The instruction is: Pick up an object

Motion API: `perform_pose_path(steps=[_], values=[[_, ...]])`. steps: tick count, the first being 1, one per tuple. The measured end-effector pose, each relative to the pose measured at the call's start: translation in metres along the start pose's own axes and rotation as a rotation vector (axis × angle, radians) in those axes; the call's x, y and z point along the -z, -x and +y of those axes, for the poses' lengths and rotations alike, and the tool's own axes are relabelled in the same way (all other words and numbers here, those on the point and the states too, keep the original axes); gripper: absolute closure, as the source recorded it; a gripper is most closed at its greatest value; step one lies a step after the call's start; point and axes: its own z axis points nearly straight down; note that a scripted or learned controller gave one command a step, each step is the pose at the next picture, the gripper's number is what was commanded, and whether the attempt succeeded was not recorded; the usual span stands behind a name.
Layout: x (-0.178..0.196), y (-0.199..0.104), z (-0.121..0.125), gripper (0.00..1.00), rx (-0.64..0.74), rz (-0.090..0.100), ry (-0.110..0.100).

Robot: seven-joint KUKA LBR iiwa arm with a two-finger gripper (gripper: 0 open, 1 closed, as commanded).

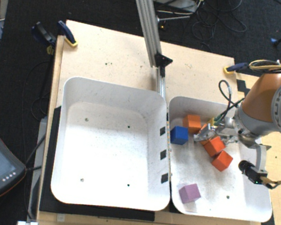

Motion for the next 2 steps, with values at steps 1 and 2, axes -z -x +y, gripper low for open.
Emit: perform_pose_path(steps=[1, 2], values=[[0.011, 0.0, 0.001, 1.0, -0.001, -0.001, 0.003], [0.057, 0.001, 0.009, 1.0, 0.002, -0.002, 0.008]])
